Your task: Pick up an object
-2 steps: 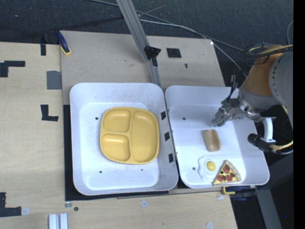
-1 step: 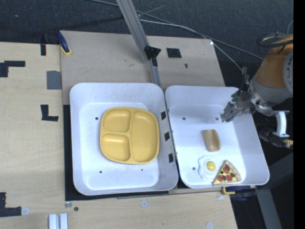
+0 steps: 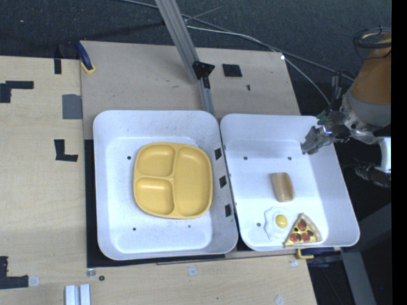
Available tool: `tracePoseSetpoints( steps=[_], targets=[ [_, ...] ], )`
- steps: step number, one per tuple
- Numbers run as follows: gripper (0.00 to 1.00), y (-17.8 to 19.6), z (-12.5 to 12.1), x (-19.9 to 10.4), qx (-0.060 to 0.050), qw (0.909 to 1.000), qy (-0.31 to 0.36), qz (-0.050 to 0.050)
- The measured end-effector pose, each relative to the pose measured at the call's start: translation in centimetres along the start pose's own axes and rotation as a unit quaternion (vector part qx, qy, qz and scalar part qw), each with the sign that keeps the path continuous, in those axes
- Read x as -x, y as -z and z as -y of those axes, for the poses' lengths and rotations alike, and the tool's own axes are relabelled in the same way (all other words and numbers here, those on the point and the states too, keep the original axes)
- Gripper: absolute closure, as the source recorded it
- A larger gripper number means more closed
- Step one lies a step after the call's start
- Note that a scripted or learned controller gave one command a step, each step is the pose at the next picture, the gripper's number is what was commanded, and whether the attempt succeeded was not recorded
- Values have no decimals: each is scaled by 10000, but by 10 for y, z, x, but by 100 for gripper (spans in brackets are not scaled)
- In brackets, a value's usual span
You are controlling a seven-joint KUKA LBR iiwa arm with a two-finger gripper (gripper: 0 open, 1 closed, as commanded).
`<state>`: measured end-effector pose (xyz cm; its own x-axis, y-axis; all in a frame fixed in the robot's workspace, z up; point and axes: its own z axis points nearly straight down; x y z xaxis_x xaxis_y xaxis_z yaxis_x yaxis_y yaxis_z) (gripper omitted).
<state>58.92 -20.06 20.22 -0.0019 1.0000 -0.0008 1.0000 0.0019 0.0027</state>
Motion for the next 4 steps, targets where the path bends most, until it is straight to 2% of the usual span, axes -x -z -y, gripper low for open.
tracePoseSetpoints(
  steps=[1,2,4],
  targets=[
    [100,51,-1,0,9,10000,-1,4],
    [100,50,-10,-45,-15,10000,17,-7],
    [100,28,-2,-159,-27,10000,20,-9]
  ],
)
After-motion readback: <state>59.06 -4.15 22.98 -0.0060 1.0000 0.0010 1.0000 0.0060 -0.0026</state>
